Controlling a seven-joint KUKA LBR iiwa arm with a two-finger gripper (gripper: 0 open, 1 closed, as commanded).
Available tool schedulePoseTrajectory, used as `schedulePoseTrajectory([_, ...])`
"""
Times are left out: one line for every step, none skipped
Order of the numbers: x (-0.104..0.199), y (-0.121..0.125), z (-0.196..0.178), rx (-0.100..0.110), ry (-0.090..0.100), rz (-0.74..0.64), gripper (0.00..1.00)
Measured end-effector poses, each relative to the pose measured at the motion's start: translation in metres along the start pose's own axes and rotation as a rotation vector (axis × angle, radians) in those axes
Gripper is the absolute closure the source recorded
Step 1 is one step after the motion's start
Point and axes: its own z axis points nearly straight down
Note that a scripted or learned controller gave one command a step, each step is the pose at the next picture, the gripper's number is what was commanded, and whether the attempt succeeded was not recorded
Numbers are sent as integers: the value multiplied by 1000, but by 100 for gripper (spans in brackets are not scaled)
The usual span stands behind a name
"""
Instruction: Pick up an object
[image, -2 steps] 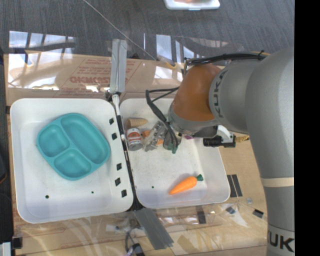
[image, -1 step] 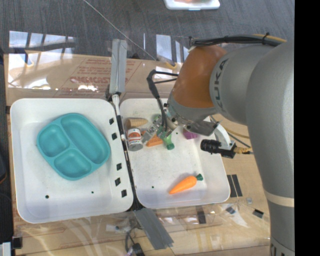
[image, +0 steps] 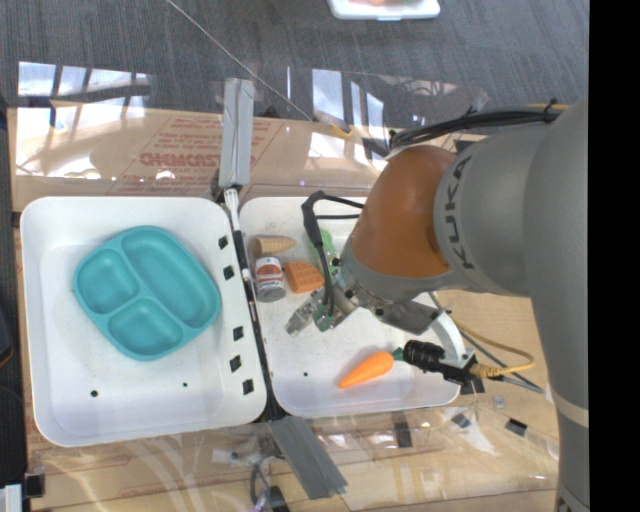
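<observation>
A dark grey ribbed floor (image: 150, 35) runs across the far part of the scene, crossed by a thin pale diagonal line. A white object (image: 385, 8) sits at the far edge, cut off by the frame. Nearer lies the bench (image: 130, 150), a brown board under a clear sheet that carries red lettering (image: 180, 158) and bright window-like reflections (image: 340, 95) of light along its far side. A grey strip (image: 236, 130) stands upright at the middle. At the near edge, grey tape (image: 305, 455) and clear film cover the bench.
</observation>
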Motion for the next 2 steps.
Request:
schedulePoseTrajectory([51,10,-8,0,1,-82,100])
schedulePoseTrajectory([69,22,0,0,1,-478,100])
